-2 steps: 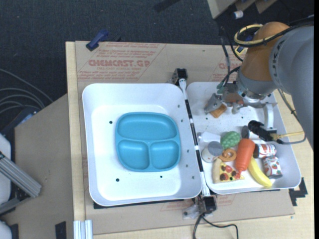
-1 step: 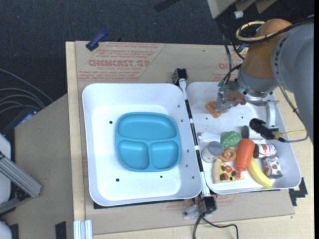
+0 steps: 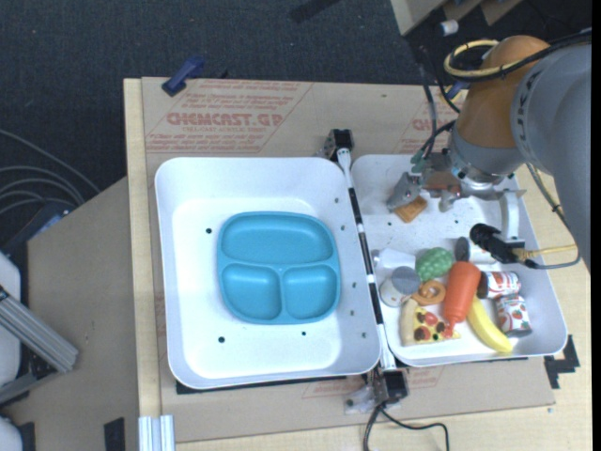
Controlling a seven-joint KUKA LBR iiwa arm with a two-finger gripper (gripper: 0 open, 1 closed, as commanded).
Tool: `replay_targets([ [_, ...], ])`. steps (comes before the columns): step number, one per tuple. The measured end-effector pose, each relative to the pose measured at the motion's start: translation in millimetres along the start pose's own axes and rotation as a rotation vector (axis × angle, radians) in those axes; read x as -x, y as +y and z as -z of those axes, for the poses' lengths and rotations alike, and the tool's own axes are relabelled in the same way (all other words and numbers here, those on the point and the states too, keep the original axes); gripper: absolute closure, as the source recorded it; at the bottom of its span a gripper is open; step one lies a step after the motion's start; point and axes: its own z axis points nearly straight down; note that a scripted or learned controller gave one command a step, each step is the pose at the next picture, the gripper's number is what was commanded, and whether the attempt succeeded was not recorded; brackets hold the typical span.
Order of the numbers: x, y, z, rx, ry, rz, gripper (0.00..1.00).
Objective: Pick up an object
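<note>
toy food (image 3: 457,299) in right bin (image 3: 549,322) on cardboard-topped bench (image 3: 235,120), end effector (image 3: 410,195) grip state unclear

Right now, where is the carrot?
The carrot lies in the right bin, near its front edge, between the green broccoli and the banana, with its tip over the pizza slice.

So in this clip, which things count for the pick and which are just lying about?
For the pick: end effector; small tan block by it; orange toy carrot; yellow toy banana; green toy broccoli; right white bin.

Lying about: blue three-section plate; left white bin; blue clip.
</note>
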Motion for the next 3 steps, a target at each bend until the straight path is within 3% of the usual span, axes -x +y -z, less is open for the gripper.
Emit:
replay_targets([
  [1, 10, 31, -30, -0.003, 0.0, -0.002, 0.0],
  [2, 10, 32, -20, -0.001, -0.001, -0.001, 1.0],
  [3, -67, 6, 70, -0.004, 0.002, -0.002, 1.0],
])
